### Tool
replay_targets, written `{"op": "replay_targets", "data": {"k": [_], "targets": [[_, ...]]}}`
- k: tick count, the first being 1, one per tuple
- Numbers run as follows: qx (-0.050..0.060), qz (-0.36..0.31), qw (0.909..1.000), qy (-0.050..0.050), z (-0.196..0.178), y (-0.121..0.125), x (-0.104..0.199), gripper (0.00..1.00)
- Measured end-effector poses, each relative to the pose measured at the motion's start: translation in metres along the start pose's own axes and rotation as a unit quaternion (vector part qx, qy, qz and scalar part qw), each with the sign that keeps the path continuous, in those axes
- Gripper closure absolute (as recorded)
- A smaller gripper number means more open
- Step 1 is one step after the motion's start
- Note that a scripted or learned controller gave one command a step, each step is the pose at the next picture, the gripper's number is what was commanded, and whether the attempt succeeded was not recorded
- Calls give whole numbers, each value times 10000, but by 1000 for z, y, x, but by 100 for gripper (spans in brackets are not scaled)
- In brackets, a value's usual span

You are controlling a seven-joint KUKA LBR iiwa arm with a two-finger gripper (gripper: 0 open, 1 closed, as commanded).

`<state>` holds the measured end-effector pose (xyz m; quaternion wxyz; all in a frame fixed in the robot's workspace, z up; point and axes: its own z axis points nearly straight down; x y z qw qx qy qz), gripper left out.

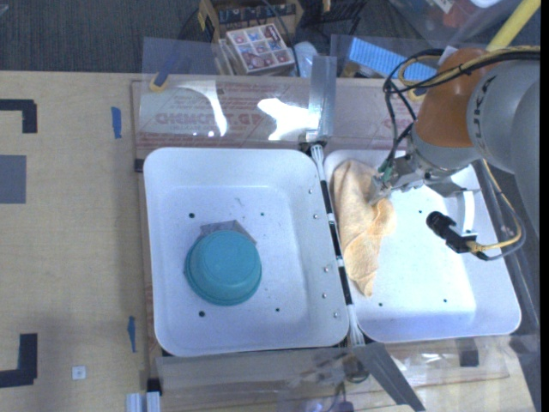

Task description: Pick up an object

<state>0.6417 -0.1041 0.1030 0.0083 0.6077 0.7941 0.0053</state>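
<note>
A yellow cloth [360, 226] is draped along the left edge of the right bin [429, 312], bunched toward that bin's far left corner. The gripper [383, 183] is set down at the cloth's upper right part, touching or pressed into the folds. How the jaws stand cannot be told, since they are buried in fabric and shadowed by the wrist.

Should a lift be tried, only a thin fold may be caught, and the cloth could slip free or drag along the bin wall. A blue bowl [224, 267] is seen upside down in the left bin [171, 178], well apart from the gripper.
</note>
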Motion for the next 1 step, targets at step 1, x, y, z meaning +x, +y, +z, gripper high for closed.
{"op": "replay_targets", "data": {"k": [1], "targets": [[60, -1340, 9910, 26, -83, 36, 51, 100]]}}
